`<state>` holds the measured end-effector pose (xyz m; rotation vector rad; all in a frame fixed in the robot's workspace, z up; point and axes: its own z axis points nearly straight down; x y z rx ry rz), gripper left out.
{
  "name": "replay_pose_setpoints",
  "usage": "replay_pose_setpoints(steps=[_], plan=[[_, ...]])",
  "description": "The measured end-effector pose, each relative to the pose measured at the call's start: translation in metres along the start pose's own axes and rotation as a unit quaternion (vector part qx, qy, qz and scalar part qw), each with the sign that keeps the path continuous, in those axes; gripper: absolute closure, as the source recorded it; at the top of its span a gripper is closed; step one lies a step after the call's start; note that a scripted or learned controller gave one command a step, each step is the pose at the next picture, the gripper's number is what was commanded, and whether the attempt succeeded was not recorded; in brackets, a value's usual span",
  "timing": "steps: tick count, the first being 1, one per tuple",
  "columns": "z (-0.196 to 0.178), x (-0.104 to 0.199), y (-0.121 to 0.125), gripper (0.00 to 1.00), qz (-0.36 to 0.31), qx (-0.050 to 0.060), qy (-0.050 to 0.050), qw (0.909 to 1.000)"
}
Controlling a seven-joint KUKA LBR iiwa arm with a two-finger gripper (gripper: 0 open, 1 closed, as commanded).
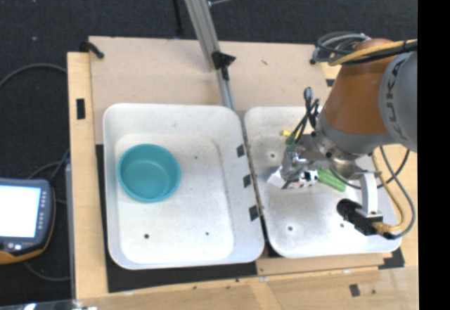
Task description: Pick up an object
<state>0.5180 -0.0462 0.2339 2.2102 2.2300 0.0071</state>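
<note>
The gripper (299,164) hangs low over clutter (295,178) in the right bin (309,235), seemingly to grab; its grip I cannot tell.

Grey arm (401,101); orange band; black cables

Position: the single camera sat fixed above the bench (155,69).
Facing: it looked down at a slant.
Nearness: far enough to take in both white bins (176,231).
Arm (365,101): entered from 3 o'clock.
</note>
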Motion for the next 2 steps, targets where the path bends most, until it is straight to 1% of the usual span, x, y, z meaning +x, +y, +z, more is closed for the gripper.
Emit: replay_pose_setpoints(steps=[1,2], plan=[[-0.01,0.047,-0.001,1.0,0.0,0.0,0.0,1.0],[0.0,0.099,-0.007,1.0,0.001,0.002,-0.001,1.0]])
